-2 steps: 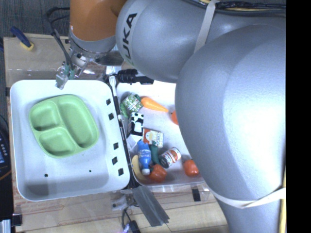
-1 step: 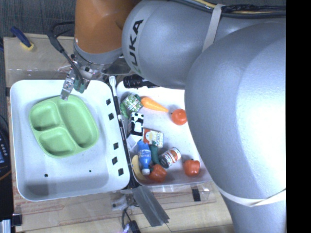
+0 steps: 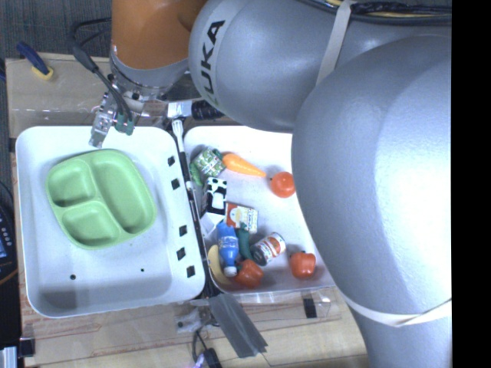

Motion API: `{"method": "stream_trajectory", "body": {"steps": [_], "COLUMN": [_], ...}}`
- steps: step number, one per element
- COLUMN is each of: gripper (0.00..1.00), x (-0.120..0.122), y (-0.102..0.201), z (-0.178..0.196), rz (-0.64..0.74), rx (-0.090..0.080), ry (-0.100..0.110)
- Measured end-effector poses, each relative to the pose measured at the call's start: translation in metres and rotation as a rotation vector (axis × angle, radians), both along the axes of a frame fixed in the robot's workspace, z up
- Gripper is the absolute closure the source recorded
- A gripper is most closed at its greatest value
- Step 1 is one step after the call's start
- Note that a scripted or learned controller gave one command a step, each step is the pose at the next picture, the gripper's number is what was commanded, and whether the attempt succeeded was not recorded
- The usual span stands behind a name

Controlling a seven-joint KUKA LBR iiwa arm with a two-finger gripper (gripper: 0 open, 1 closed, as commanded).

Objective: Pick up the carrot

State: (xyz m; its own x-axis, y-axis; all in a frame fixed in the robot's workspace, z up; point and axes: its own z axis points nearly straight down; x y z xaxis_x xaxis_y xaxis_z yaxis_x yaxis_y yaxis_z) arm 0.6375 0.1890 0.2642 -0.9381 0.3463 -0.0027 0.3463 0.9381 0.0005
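Two white bins fill the frame; the arm (image 3: 322, 90) covers the upper right. The gripper (image 3: 103, 125) sits upper left over the left bin's (image 3: 38, 282) rim, finger spread unclear. The carrot (image 3: 244, 165) lies well right, in the right bin (image 3: 253, 140).

Even, bright overhead light; soft shadows, slightly soft focus throughout.

A robotics lab or test cell is indicated. A large grey industrial arm (image 3: 337, 129) with an orange band is mounted over a plain wooden bench (image 3: 46, 75), on which two shallow white bins (image 3: 31, 228) are fixed side by side. Loose cables (image 3: 84, 33) are seen at the bench's far left corner, and toy groceries (image 3: 245, 240) are heaped in the right bin.
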Motion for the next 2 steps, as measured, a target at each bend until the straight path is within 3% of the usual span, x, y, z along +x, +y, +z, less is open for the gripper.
{"method": "stream_trajectory", "body": {"steps": [1,2], "gripper": [1.0,1.0], "x": [-0.077,-0.064], "y": [0.014,0.029], "z": [-0.016,-0.027], "rz": [0.129,0.271], "rx": [-0.001,0.0], "ry": [0.004,0.001]}}
